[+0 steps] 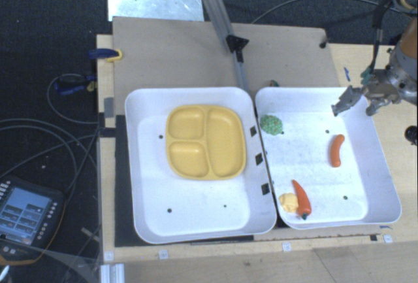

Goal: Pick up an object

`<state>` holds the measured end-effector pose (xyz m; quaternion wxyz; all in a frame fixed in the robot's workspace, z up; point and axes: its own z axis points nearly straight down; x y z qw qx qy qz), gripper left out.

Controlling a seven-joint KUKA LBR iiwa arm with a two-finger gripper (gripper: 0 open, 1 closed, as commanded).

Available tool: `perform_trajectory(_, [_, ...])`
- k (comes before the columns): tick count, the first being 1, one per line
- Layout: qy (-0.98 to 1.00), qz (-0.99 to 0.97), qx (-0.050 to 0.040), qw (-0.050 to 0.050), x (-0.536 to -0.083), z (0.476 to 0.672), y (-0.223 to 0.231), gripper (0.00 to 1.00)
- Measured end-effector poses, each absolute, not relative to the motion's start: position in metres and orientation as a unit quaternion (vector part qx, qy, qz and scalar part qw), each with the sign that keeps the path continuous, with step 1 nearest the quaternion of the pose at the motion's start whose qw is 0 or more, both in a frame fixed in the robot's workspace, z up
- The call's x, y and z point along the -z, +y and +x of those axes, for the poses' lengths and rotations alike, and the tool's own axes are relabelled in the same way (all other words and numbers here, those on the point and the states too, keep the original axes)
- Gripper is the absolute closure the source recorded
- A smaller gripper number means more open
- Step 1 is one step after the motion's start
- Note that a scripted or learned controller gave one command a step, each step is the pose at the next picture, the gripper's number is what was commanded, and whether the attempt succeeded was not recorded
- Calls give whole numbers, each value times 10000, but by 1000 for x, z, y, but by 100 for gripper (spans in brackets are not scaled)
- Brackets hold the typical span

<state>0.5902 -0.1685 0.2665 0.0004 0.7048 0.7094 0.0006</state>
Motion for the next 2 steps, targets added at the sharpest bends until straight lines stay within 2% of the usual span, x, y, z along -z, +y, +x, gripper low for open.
perform_trajectory(1, [7093,7049,-6,4,-266,590,-168,0])
perform_trajectory(2, [7072,7070,9,-8,-224,591,-172,0])
